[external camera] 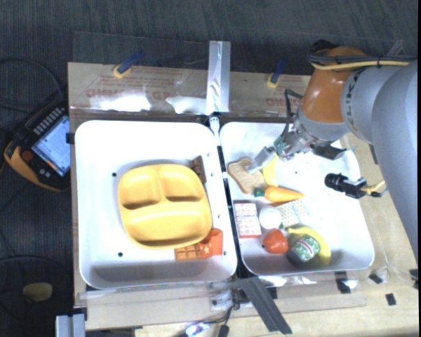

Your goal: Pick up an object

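Note:
My gripper [265, 159] hangs low in the upper left part of the right bin [351, 223], reaching in from the right. Its tip sits just above and to the right of a slice of toast [244, 176] and beside a yellow piece [270, 172]. An orange carrot [282, 194] lies just below the tip. Further toward the front are a red and white box [246, 218], a white round piece [270, 218], a red tomato [274, 241], a dark can [305, 250] and a banana [325, 248].
The left bin [91, 188] holds a yellow divided tray [165, 203], an orange block [212, 243], a waffle piece [188, 253] and a brown piece [197, 166]. The bins share a raised divider [224, 202]. A black part [340, 182] juts over the right bin.

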### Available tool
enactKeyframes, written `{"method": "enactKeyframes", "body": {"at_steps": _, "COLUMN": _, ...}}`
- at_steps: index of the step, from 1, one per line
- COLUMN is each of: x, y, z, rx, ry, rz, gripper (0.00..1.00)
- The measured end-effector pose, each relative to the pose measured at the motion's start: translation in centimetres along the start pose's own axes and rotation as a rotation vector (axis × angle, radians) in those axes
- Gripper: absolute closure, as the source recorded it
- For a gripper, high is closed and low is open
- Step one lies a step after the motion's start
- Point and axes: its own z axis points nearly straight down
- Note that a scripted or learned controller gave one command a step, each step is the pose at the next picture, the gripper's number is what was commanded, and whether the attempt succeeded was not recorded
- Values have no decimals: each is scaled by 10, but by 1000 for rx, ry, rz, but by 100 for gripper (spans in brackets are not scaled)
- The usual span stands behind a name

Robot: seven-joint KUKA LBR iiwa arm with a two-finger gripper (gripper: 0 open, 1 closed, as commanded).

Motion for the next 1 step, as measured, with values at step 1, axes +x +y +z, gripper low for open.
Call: {"method": "enactKeyframes", "body": {"at_steps": 1, "x": 1, "y": 2, "z": -11, "rx": -5, "ry": 3, "rz": 0, "gripper": 100}}
